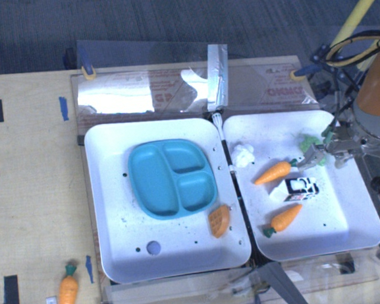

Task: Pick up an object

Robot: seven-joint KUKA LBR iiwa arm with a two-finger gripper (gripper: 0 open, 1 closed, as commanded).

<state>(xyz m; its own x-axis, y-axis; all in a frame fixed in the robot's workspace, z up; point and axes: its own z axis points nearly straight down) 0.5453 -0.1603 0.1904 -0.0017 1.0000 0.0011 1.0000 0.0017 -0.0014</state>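
So from my end the gripper (319, 154) hangs over the right bin (362, 229), just beside the upper carrot (273, 172); can't tell if the jaws are apart or together. Worry: carrot's round, it could roll away, or the jaws could snag the little black-and-white thing (301, 187) nearby

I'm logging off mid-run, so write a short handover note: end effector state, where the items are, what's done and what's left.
End effector: low over the right bin's far right side, near the upper carrot's leafy end; nothing seen held.
Right bin: two carrots (lower carrot), a black-and-white item, a white lump.
Left bin: blue plate, a bread-like piece.
Another carrot lies on the bench.
Done: no pick yet. Left: grasp and lift one item.
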